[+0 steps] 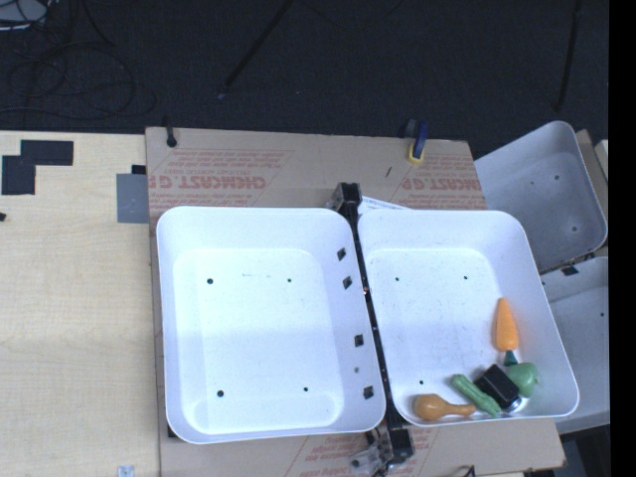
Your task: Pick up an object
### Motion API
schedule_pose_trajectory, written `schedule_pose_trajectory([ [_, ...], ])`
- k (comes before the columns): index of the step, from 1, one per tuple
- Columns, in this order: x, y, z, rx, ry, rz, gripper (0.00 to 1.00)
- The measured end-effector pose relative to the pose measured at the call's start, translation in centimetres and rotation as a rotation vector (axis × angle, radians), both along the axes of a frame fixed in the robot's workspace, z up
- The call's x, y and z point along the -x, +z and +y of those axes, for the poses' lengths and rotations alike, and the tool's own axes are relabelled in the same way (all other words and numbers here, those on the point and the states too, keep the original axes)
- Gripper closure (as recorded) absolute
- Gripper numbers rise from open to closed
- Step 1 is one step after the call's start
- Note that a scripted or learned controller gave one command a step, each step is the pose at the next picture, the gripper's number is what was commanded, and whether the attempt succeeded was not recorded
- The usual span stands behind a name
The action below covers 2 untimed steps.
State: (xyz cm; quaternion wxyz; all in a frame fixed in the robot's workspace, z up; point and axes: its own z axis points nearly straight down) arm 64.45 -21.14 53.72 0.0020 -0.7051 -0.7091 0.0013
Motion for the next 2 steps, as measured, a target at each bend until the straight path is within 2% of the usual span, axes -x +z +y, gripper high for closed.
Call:
schedule_pose_trajectory([
  [2, 0.0, 0.0, 0.01, 0.0, 0.0, 0.0, 1.0],
])
